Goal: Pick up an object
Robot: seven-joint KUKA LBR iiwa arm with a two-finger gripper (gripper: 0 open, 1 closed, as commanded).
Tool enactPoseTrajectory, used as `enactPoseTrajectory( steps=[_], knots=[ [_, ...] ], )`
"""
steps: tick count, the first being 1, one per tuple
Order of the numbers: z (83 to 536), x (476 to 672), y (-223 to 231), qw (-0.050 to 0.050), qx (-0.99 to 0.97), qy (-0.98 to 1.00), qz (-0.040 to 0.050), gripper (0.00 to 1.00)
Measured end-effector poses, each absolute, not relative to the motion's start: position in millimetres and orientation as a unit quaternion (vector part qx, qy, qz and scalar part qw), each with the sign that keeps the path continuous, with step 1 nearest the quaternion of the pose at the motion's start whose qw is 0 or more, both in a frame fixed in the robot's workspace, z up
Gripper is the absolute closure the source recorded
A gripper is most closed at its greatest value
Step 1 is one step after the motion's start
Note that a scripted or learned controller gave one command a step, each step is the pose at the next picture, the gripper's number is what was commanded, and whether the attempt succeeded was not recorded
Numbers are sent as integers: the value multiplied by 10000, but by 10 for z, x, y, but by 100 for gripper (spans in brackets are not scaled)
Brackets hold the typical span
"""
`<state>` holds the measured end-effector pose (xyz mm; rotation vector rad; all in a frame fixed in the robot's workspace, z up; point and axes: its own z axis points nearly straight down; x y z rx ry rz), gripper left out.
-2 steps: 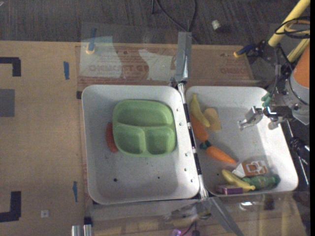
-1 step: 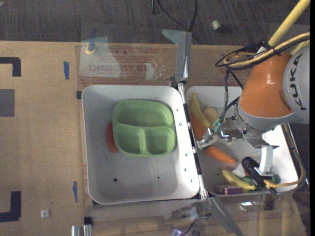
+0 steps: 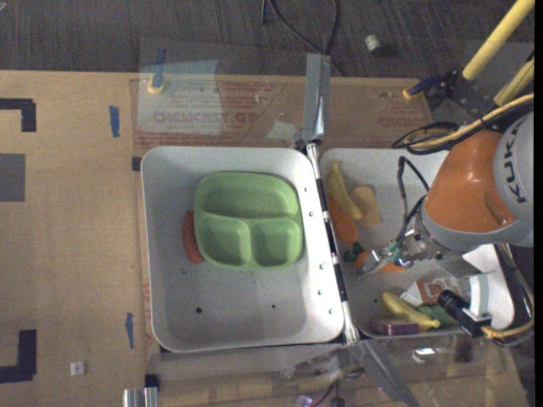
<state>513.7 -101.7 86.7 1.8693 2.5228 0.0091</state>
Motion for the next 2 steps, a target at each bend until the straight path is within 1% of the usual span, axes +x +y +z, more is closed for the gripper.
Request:
enactPoseTrajectory(
  steps=[1, 2],
  knots=[
    [949, 5160, -1064, 55, 5981, 8014, 26, 100],
    [2140, 5734, -446, -11, 6325, 7746, -15, 100]
  ],
)
